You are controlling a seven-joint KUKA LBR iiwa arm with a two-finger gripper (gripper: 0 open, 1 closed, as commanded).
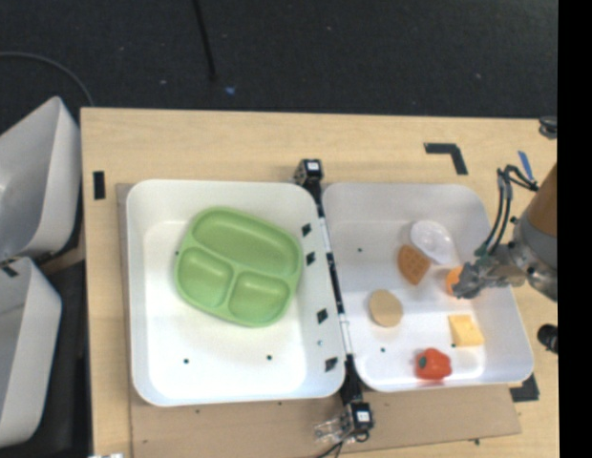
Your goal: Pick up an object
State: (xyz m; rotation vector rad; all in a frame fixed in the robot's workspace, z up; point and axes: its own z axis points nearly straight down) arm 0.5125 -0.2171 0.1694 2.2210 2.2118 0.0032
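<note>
The table (105, 256) carries two white bins side by side. The left bin (153, 351) holds a green plate (239, 267) with three compartments, lying flat towards the bin's middle.

The right bin (372, 208) holds several small things. A tan disc (385, 308) lies near its left side. Up and to the right of it is an orange-brown piece (413, 263), touching a pale, clear cup (433, 240) just above it. Near the front rim sits a red tomato (433, 364), and a yellow block (465, 330) lies just up and right of that.

The arm (539, 218) comes in over the right rim, with the pincer (465, 282) low in the bin, above the yellow block. A small orange thing (454, 278) shows at its tip; I cannot tell how far the pincer is open, or whether it grips that thing.
</note>
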